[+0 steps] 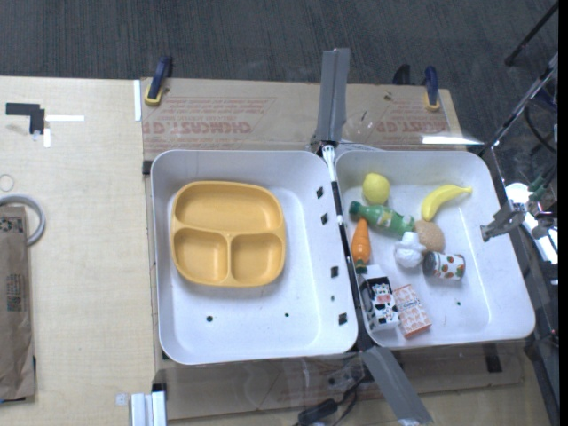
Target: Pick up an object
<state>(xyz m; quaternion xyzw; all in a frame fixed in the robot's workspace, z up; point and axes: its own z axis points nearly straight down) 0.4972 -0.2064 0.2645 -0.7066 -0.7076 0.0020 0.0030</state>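
The right bin [497, 313] holds several small items: a yellow lemon [376, 187], a banana [444, 199], a green bottle [382, 217] lying on its side, an orange carrot [360, 240], a brown rounded piece [430, 234], a white lump [408, 255], a small can [445, 265], a cow-print carton [380, 302] and a red-and-white box [411, 311]. My gripper [502, 221] sits at the bin's right rim, to the right of the banana and the can, touching none of them.
The left bin [266, 327] contains a yellow divided plate [228, 233]. A grey divider post [334, 96] rises at the back between the bins. Blue clamps [160, 78] pin the cardboard behind. A brown bag [13, 300] lies at far left.
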